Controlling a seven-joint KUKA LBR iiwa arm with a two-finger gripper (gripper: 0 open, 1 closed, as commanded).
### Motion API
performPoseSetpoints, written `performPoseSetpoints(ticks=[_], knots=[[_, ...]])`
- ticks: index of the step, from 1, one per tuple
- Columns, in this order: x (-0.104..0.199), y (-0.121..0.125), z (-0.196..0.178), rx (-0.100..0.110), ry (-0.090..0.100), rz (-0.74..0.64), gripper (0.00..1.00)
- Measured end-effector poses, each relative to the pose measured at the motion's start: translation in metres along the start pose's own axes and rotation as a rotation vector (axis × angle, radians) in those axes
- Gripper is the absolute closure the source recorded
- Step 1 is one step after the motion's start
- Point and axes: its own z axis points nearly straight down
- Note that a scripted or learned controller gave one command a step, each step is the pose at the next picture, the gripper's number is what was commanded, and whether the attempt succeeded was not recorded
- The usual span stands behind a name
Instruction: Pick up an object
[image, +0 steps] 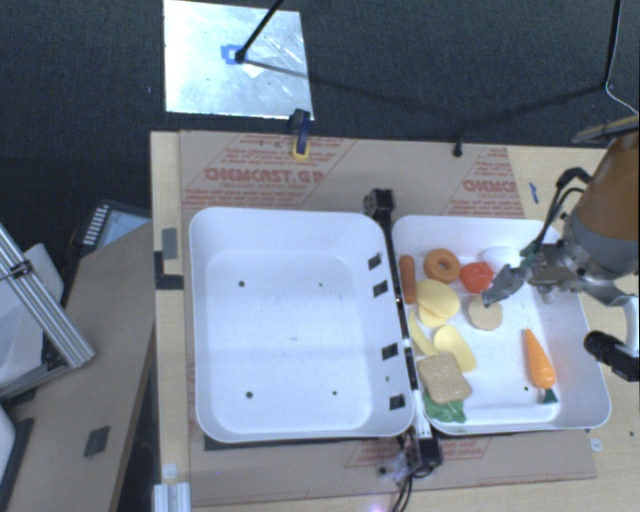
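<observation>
We note the left bin (290, 330) bare, the right bin (575, 400) crowded with toy food. Arm enters from right; gripper (500, 288) hangs just above the pale round slice (486, 316), tomato (476, 276) just beside. We cannot tell the jaw opening; nothing seen held.

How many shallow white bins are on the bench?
2. The left shallow white plastic bin sits toward the bench's left side; the right shallow white plastic bin sits beside it, holding the toy food, with the claw above it.
</observation>
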Motion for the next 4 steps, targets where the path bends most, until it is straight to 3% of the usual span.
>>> performPoseSetpoints(ticks=[1, 2, 3, 4], knots=[[-0.013, 0.000, 0.137, 0.004, 0.000, 0.004, 0.00], [0.051, 0.060, 0.132, -0.004, 0.003, -0.007, 0.00], [0.042, 0.122, 0.133, 0.008, -0.006, -0.004, 0.00], [0.045, 0.125, 0.120, -0.005, -0.002, -0.004, 1.00]])
